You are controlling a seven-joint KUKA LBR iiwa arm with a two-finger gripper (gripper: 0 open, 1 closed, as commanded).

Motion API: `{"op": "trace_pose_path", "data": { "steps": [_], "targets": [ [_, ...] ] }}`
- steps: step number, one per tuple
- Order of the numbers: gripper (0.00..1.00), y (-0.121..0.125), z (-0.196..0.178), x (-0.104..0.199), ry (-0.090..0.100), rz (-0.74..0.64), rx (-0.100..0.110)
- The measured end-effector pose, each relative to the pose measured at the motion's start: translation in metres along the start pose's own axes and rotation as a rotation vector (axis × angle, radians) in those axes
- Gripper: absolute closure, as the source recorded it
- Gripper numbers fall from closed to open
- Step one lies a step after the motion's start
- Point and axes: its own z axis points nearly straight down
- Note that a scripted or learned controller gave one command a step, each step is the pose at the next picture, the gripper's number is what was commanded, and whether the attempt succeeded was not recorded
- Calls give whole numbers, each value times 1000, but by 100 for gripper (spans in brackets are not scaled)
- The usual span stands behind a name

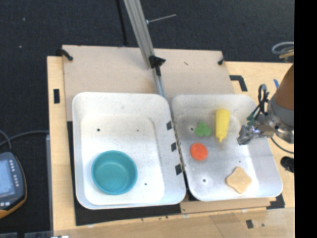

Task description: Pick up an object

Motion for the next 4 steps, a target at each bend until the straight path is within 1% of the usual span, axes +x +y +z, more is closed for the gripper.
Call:
{"op": "trace_pose_path", "data": {
  "steps": [1, 2, 3, 4],
  "targets": [
    [100, 16, -2, 39, 2, -7, -4],
    [100, 31, -18, 90, 3, -9, -5],
    [100, 51, -11, 140, 3, -8, -3],
    [100, 66, -7, 189, 2, -3, -2]
  ]
}}
